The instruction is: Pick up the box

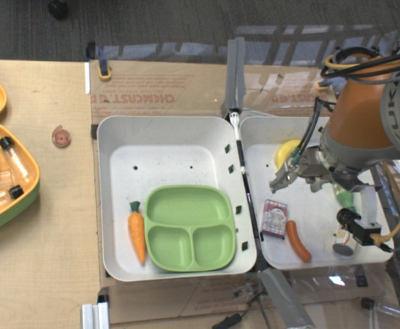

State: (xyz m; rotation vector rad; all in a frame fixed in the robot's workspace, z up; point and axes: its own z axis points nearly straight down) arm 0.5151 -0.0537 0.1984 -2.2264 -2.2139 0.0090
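The box [275, 219] is small, white and pink, and lies flat near the left wall of the right bin [255, 156]. My gripper [283, 179] hangs over the same bin, just above and slightly right of the box, and nothing of the box is lifted. The grey arm with its orange band [361, 118] reaches in from the right and covers the bin's right half.
An orange sausage [298, 240] lies right beside the box. A yellow item [285, 153] and a green item [344, 199] sit partly under the arm. The left bin [107, 184] holds a green divided plate [190, 228] and a carrot [138, 233]. Yellow trays [5, 177] stand far left.
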